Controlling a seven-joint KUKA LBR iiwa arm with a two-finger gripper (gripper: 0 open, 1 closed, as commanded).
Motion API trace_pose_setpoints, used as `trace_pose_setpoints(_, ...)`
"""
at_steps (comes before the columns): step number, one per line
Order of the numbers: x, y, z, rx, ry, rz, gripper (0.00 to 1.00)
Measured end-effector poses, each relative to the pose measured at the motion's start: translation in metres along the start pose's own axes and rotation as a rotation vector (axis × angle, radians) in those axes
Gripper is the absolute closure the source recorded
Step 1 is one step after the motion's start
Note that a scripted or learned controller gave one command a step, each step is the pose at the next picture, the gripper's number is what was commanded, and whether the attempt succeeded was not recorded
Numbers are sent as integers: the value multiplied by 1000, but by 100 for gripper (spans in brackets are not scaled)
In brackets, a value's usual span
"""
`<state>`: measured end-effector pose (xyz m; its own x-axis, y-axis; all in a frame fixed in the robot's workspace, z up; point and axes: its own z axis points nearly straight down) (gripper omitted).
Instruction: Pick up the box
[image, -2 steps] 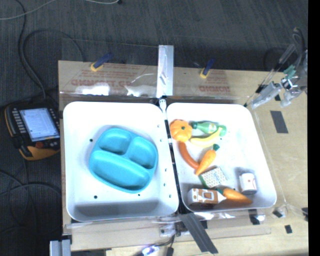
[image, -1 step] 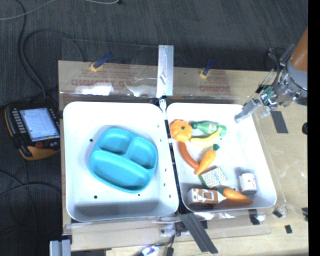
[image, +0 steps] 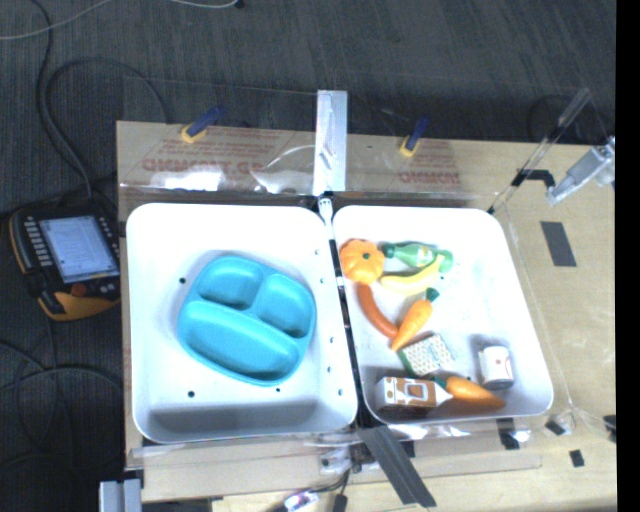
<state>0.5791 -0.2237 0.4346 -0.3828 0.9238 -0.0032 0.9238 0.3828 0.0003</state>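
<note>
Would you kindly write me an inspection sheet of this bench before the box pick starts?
Surface: tan bench bearing two white bins, left bin and right bin, side by side.
Job's things: brown box lying at the right bin's near edge, an orange carrot against it.
Clutter: blue divided tray in the left bin; in the right bin a small pumpkin, green-and-yellow toy, second carrot, checkered block, small white can.
Grippers: nothing seen.
Cables: black cables on the floor, left.
Surroundings: teach pendant left of the bench; dark carpet.
</note>
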Motion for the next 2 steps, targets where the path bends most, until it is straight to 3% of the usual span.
trace_pose_setpoints(1,32,-75,0,0,1,-6,0)
trace_pose_setpoints(2,36,-87,-1,-2,-1,-229,0)
